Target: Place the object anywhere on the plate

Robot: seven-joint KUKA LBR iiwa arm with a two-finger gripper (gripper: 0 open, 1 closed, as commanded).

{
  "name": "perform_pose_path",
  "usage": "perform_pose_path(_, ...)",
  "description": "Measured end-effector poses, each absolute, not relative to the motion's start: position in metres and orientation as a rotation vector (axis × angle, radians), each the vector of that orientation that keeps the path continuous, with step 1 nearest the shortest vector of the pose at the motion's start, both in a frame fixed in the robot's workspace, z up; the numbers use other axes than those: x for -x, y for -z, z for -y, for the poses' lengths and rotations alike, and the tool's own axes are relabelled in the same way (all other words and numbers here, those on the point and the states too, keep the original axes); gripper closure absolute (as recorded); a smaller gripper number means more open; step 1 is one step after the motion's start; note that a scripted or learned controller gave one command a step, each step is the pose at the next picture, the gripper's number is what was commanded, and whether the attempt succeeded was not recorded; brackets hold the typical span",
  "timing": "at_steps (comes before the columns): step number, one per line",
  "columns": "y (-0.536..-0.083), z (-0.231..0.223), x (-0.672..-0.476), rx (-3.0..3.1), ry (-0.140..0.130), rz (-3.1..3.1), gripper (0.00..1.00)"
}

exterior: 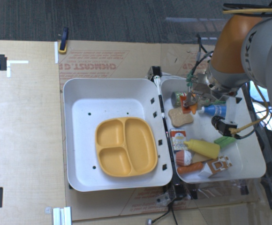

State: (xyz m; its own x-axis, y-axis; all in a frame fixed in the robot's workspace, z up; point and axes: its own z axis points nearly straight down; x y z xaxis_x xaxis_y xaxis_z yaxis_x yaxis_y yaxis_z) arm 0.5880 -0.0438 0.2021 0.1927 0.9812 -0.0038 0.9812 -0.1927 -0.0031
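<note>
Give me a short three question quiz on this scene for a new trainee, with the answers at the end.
1. True or false: the yellow plate sits in the left bin.
2. How many compartments does the plate have?
3. Which lies nearer the gripper: A, the toast slice, or B, the carrot?

Key
1. True.
2. Three.
3. A; the toast slice lies just below the gripper in the right bin, while the carrot is by that bin's near edge.

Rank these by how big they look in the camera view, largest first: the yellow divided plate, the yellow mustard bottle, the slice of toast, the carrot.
1. Yellow divided plate, by far.
2. Yellow mustard bottle.
3. Slice of toast and carrot: too alike to separate, and the carrot is partly hidden.
</note>
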Motion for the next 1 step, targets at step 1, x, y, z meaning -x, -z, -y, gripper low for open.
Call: perform_pose_path(1, -0.2023, 0.0439, -0.5881, -2.427, 0.007, -1.995, 0.00)
